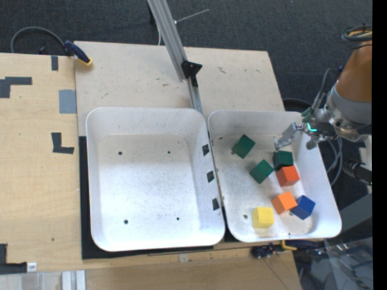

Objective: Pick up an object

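Observation:
Several small blocks lie in the right bin (233, 222): a green block (243, 145), a second green block (262, 171), a dark green block (282, 159), a red-orange block (288, 175), an orange block (283, 202), a blue block (303, 206) and a yellow block (263, 217). My gripper (297, 141) hangs over the bin's upper right part, just above the dark green block. Its fingers are spread open and hold nothing.
The left bin (97, 162) stands beside the right one, the two sharing a middle wall. A slanted metal rail (172, 35) runs from the top down to the bins' junction. A cable and clamp (77, 52) lie on the bench at upper left.

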You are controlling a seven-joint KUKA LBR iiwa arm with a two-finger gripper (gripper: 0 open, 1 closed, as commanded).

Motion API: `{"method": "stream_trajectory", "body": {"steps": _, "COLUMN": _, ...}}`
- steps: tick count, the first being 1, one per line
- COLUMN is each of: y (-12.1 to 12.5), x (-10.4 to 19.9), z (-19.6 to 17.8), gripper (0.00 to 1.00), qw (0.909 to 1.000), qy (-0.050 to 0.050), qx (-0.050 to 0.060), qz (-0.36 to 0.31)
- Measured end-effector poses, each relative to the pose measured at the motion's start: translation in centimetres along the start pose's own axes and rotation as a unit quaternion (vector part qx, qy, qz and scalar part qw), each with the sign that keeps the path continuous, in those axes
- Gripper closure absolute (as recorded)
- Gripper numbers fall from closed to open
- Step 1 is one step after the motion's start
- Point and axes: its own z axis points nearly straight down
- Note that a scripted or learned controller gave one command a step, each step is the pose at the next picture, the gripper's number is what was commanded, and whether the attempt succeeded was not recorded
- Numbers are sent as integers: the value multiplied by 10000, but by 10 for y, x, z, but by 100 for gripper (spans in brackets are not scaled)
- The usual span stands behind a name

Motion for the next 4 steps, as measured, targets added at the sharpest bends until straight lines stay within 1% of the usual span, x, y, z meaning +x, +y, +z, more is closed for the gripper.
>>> {"method": "stream_trajectory", "body": {"steps": 1, "y": 1, "x": 0, "z": -2, "gripper": 0, "qw": 10000, "qy": -6, "qx": -21, "qz": -7}}
{"method": "stream_trajectory", "body": {"steps": 2, "y": 2, "x": -10, "z": 52, "gripper": 0, "qw": 10000, "qy": -8, "qx": 7, "qz": 2}}
{"method": "stream_trajectory", "body": {"steps": 3, "y": 0, "x": -6, "z": 96, "gripper": 0, "qw": 10000, "qy": -6, "qx": 6, "qz": -4}}
{"method": "stream_trajectory", "body": {"steps": 4, "y": 8, "x": -9, "z": 111, "gripper": 0, "qw": 9999, "qy": -55, "qx": -153, "qz": 0}}
